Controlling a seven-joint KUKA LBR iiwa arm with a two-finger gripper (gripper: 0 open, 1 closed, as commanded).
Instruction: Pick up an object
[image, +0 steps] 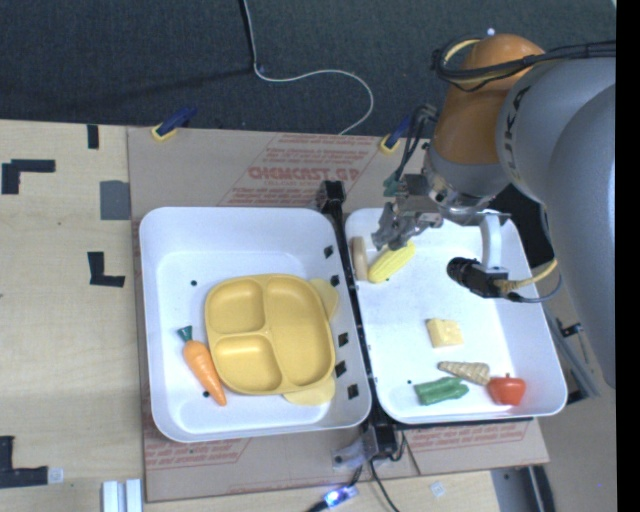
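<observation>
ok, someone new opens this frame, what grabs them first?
Probably the yellow divided plate filling the middle of the left bin, with a toy carrot beside it on the camera's left. Next, the gripper low over the right bin's far left corner, right at a yellow corn cob; whether it holds the cob is unclear.

The only lettering is red print on the brown cardboard sheet (280, 170) beneath the bins, beyond the left of the gripper (398, 228). It is upside down in this view and too small and blurred to read.
</observation>
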